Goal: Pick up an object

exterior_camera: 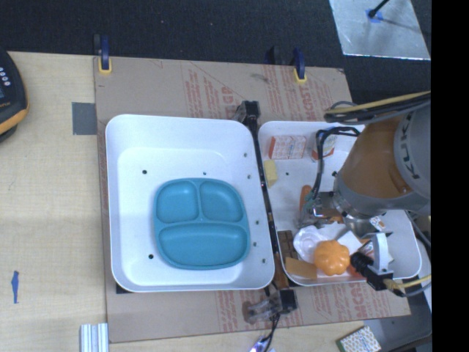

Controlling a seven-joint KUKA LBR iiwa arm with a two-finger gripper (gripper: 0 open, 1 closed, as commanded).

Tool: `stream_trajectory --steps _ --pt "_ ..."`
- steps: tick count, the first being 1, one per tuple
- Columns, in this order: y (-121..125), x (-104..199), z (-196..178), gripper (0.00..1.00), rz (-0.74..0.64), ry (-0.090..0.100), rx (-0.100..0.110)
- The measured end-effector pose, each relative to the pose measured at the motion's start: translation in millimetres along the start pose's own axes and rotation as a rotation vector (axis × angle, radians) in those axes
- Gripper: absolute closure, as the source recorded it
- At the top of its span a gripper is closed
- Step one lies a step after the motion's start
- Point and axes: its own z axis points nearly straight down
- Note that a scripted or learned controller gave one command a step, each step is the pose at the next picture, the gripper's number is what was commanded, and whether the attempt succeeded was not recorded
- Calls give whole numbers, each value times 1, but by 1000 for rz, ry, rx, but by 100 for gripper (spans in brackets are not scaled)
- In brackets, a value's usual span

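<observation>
The right bin (410, 270) holds a jumble of small objects. An orange ball-like fruit (332, 257) lies near its front edge, beside a white crumpled item (311, 238) and a flat brown piece (297, 269). A white and red packet (287, 147) rests at the bin's back, and a small yellow piece (271, 172) sits against its left wall. My gripper (315, 210) is low inside the right bin, just behind the white item and the orange fruit. The grey arm with its orange band (374, 171) covers the bin's right half.
The left bin (124, 160) holds a blue divided plate (201, 222). Black cables (322, 160) loop down beside the wrist. Blue clamps (105, 53) pin the cardboard sheet at the back. A dark device (9, 86) sits at the far left.
</observation>
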Motion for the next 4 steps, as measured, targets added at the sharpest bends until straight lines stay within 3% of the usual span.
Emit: stream_trajectory --steps 1,2,3,4 --pt "2 -3 1 0 3 -2 -2" --pt "58 -22 -6 0 3 -4 -9" --pt "55 -22 -16 100 2 -2 -2" --pt "70 39 -105 100 -3 0 -12"
